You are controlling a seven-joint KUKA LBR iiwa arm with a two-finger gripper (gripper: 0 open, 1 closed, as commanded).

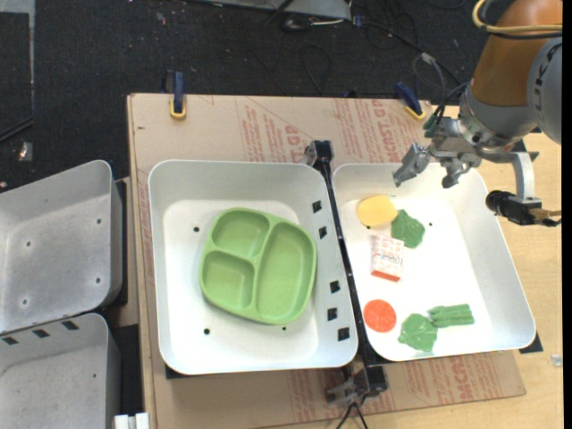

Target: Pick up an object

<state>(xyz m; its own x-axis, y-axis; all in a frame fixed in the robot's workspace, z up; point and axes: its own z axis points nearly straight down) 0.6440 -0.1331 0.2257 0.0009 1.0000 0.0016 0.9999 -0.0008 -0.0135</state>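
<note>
While the left bin (pixel 170 239) carries a green divided plate (pixel 257 264) at its middle, we find the loose pieces in the right bin (pixel 500 275). Taking the yellow disc (pixel 376 210) as our landmark: below it lies a white and red packet (pixel 387 258), further below an orange disc (pixel 380 315). Just right of it sits a green lump (pixel 408 228); far below-right are another green lump (pixel 417 332) and a green block (pixel 451 315). Above-right hangs the gripper (pixel 432 172), fingers spread, pinching nothing.

Bright, even overhead light; white bins (pixel 241 186) near blown out w/ soft glare. Faint shadows under green tray (pixel 259 266) in left bin. Floor beyond the bins dark, grainy. Arm right of bins slightly blurred.
</note>
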